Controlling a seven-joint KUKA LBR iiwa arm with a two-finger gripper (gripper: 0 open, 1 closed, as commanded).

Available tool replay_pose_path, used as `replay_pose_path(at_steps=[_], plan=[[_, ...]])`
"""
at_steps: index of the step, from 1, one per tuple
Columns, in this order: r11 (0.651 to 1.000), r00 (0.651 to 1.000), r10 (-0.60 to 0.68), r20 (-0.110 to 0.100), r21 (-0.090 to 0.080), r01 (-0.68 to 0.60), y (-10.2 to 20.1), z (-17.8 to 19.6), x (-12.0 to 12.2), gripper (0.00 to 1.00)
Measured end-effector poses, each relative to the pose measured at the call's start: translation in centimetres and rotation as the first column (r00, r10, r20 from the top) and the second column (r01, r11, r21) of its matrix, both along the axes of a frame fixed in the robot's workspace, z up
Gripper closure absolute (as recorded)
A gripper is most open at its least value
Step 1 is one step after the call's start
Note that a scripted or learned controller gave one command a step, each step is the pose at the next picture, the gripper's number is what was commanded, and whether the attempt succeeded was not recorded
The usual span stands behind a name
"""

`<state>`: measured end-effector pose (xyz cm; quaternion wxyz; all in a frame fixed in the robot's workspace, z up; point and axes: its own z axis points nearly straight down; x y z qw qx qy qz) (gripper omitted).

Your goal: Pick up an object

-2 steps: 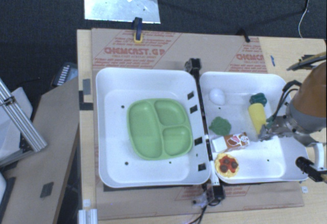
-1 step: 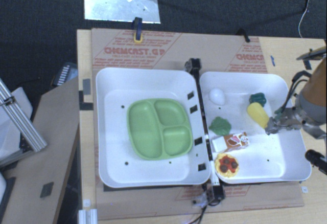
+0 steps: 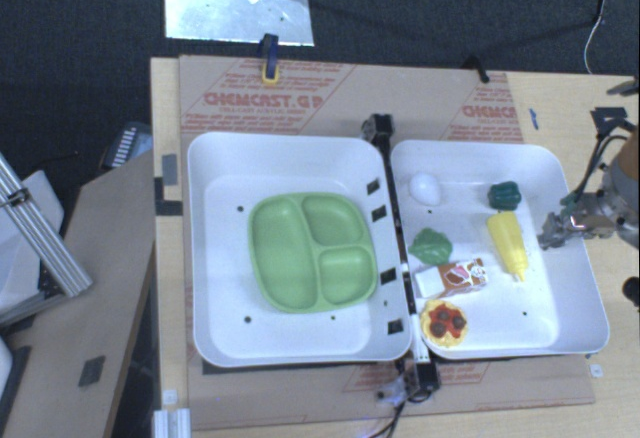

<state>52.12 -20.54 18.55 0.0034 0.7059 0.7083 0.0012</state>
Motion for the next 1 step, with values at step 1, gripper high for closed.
replay_pose_path(at_steps=[1], plan=[[1.000, 1.000, 0.001, 0.000, 0.000, -0.001, 0.17, 4.37, 0.32, 1.00]])
